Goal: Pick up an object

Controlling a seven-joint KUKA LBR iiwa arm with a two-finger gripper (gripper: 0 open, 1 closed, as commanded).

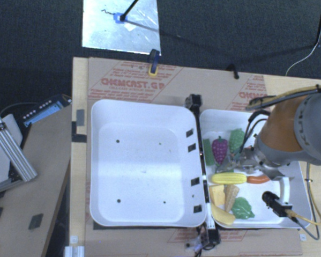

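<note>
**Arm lowered over the crowded right bin, grasp not yet confirmed**

The grey arm with the orange band [289, 126] is seen reaching in from the right of the frame, its wrist lowered over the shallow white right-hand bin [292, 221]. The end effector [245, 161] is placed among the toy foods at the middle of that bin, but it is masked by the wrist above it; whether it is spread or pressed together cannot be told, and nothing can be seen pinched.

The candidate objects are all gathered in the right bin: a purple plastic grape bunch [219, 149], a green leafy plastic vegetable [236, 139], a yellow plastic corn cob [228, 178], an orange-red carrot-like piece [258, 179] just beside the cob, a tan cone-shaped piece [230, 194], and a green frilly plastic piece [242, 208] in the lower part. The shallow white left-hand bin [103, 149] sits beside it on the table [168, 82].

The step would be done best if a single item were singled out, since the pieces lie touching or overlapping and a neighbour could easily be nudged or caught. The corn cob, lying clear across, appears the more accessible target.

Whatever lies beneath the wrist is hidden.
</note>
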